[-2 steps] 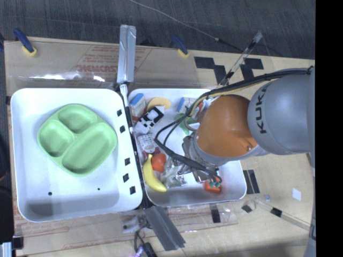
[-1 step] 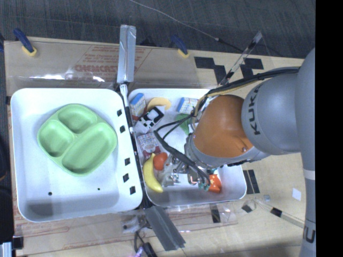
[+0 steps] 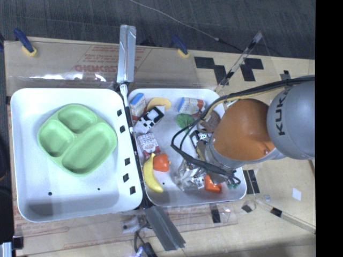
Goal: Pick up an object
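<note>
Bananas and small toys crowd the right bin (image 3: pixel 236 194), while the left bin (image 3: pixel 21 143) carries just a green divided plate (image 3: pixel 77 138), so any pick has to come from the right side, and that looks to be why the arm (image 3: pixel 252 130) is bent low over that bin. The gripper (image 3: pixel 197 170) sits down among the clutter near the bin's front, beside an orange piece (image 3: pixel 212 184) and some clear crinkly wrap (image 3: pixel 187 176); I cannot tell how it is set, since the wrist and cables hide it. The nearest clear candidate, a banana (image 3: pixel 151 176), lies against the divider wall with its long axis running front to back, tip toward the bin's front edge. A second banana (image 3: pixel 158 103) curves across the back.
</note>
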Tool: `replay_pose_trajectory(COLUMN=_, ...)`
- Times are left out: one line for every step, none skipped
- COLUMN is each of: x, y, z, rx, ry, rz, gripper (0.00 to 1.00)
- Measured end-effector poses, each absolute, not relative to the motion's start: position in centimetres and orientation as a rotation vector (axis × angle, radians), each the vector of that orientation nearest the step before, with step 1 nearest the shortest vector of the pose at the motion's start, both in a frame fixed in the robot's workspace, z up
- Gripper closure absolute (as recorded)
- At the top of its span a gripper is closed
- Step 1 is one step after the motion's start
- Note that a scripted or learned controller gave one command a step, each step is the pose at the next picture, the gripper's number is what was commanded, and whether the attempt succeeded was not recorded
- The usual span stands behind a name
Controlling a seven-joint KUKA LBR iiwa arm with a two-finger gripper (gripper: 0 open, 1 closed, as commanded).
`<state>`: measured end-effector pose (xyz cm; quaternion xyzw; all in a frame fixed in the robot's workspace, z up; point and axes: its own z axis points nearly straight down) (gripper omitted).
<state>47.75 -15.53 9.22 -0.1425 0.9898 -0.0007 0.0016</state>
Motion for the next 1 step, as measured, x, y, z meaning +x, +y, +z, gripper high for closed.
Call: replay_pose_trajectory(x=49.84, y=-19.83, z=9.28, rx=-1.236, ry=2.884, rz=-0.003, gripper=1.0)
